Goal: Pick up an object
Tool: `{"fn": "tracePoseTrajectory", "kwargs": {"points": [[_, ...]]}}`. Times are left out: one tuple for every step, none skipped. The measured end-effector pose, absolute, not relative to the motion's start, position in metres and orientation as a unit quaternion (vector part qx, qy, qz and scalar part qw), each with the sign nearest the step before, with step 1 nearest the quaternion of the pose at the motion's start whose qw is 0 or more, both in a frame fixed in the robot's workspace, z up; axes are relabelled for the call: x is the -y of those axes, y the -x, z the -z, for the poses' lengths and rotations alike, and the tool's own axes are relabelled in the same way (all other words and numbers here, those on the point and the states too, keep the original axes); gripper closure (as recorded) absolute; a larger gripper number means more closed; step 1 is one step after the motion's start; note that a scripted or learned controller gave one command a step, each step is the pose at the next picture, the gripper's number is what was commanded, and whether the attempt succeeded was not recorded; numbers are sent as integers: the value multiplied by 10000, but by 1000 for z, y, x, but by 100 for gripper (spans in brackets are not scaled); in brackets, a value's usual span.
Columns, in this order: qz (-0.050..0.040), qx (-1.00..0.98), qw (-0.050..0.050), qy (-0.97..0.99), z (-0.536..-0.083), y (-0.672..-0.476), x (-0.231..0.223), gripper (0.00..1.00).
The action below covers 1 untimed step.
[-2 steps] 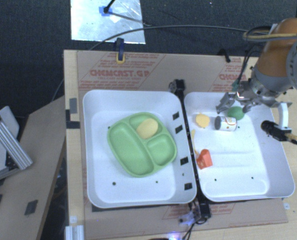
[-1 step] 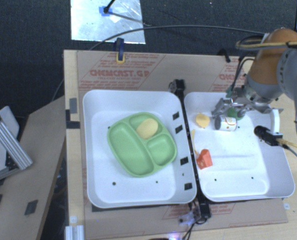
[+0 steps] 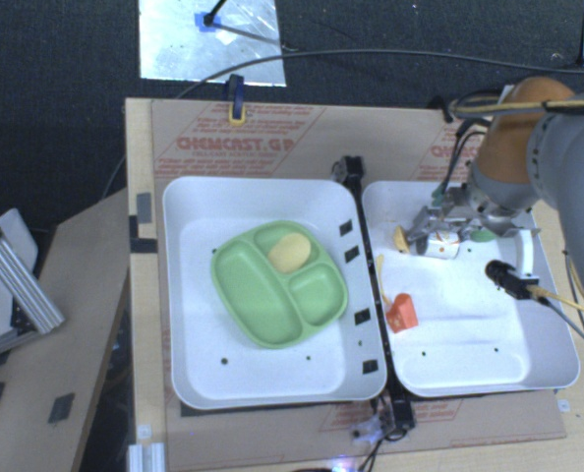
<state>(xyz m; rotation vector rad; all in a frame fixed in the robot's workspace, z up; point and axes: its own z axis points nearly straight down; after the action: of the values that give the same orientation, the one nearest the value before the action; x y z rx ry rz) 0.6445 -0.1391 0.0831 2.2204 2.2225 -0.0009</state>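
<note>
In the upper left part of the right bin (image 3: pixel 469 362), the grey arm (image 3: pixel 567 165) holds its jaws low over the white floor, just beside a small yellow piece (image 3: pixel 401 237); whether they are apart or together cannot be told. An orange-red object (image 3: pixel 402 313) lies lower left in that bin, near its wall. In the left bin (image 3: pixel 204 362), a green divided plate (image 3: pixel 258 298) bears a rounded yellow lump (image 3: pixel 290 252) in its upper compartment.
</note>
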Motion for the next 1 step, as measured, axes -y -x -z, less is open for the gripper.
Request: {"fn": "tracePoseTrajectory", "kwargs": {"points": [[-15, -7073, 23, -7069, -97, -646, 139, 100]]}}
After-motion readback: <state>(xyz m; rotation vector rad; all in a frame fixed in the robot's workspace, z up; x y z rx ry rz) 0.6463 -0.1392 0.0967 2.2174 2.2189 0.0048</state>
